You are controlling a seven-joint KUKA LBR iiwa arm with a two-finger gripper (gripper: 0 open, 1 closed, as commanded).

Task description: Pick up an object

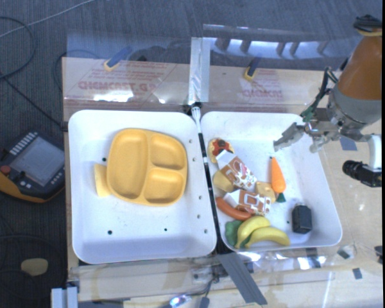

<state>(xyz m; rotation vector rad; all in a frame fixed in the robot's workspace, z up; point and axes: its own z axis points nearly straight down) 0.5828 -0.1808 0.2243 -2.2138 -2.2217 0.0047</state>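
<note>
Landmark: the orange plastic toy carrot (278,175) with a green tip, lying in the right shallow white bin (325,178).
Pincer: the grey two-finger pincer (298,135) hangs above and to the right of the carrot, over the bare back part of that bin; its fingers stand spread apart with nothing between them.
Key relation: the carrot lies below and slightly left of the pincer, close by; its long axis runs front to back, green tip toward the front.
Likely target: the carrot, as I judge it, since it lies nearest and somewhat apart from the heap.
Right bin contents: left of the carrot, a heap of small toy food packets (239,175); in front of it, a yellow toy banana bunch (262,233); to its front right, a small black block (301,218).
Left bin: well left of the carrot, the left white bin (90,230) holds a yellow plastic divided tray (145,166).
Worktop: both bins sit side by side on it.
</note>
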